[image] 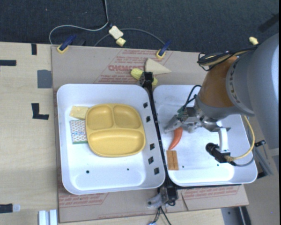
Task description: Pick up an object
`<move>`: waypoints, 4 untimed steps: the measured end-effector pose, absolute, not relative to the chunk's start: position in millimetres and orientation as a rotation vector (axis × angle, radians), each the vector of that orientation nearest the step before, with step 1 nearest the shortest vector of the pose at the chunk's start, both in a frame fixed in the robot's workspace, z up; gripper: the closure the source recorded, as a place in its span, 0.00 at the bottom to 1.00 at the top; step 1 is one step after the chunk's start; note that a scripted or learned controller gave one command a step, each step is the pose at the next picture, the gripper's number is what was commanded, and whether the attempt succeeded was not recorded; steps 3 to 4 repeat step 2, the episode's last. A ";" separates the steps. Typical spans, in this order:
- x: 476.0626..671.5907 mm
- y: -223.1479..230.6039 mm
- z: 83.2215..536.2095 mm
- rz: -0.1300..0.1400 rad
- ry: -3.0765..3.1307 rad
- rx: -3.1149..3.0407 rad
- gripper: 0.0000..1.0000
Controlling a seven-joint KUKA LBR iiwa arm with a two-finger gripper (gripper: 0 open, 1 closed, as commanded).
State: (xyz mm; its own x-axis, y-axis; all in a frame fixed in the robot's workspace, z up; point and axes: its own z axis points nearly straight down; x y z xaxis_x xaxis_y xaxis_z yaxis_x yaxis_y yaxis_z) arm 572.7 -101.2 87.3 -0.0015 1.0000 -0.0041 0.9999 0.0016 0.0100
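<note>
Camera view: an orange carrot-shaped toy [176, 138] lies tilted in the right bin [239, 175], near the divider between the bins, its upper end just under the gripper [174, 124]. The gripper, carried by the grey arm with the orange band [218, 86], is low over the toy's upper end; whether its fingers are apart or together cannot be told at this angle, and the toy is not seen clamped between them. Just below the toy lies a small orange card [172, 161], apart from it. The left bin [72, 175] holds a yellow divided plate [115, 129] with a pale yellow block [78, 111] and a patterned packet [77, 131] just beside its left edge. The step in hand appears to be the approach or grasp over the toy. The next move calls for a firm closure across the narrow body, then a straight lift clear of the bin floor.
</note>
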 end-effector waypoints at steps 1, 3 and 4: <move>573.3 -102.1 97.6 0.005 2.215 2.213 1.00; 587.6 -30.4 189.5 0.009 2.228 2.211 1.00; 587.6 -30.4 189.5 0.009 2.228 2.211 1.00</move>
